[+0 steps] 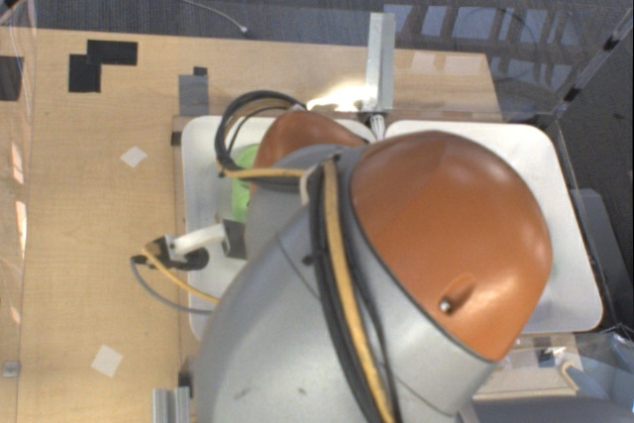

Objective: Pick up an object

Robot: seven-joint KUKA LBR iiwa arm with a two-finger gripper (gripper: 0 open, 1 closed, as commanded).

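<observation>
Grey-and-orange arm (396, 282) covers both white bins (565, 213) and a green object (241, 198); gripper state unclear.

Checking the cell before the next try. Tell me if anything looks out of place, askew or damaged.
Nothing looks damaged or spilled. The grey arm with its orange band leans over the left shallow white bin and hides most of it; a bright green object peeks out beside it, too covered to judge. The right white bin sits square.
</observation>
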